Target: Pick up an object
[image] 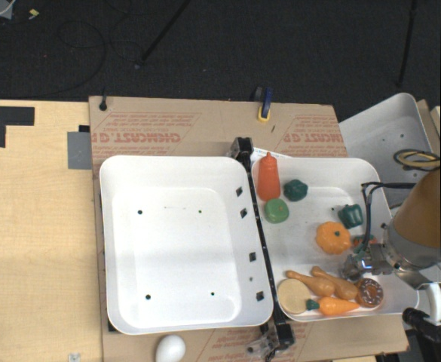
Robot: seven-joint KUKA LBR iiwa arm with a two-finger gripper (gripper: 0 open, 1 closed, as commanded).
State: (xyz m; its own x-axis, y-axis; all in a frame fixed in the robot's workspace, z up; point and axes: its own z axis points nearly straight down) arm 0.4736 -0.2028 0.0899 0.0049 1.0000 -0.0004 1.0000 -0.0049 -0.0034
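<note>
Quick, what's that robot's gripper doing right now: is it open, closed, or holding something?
Gripper: cannot be told; it sits low in the right bin, among the toy food beside the orange pumpkin.

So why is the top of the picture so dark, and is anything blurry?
In the camera view the floor behind the bench is dark and unlit, while the left bin looks bright white under even light, with faint shadows. The small toys near the gripper, like the orange pumpkin, look a bit soft.

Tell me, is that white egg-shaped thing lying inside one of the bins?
No, the white egg lies on the cardboard outside, just below the left bin.
</note>
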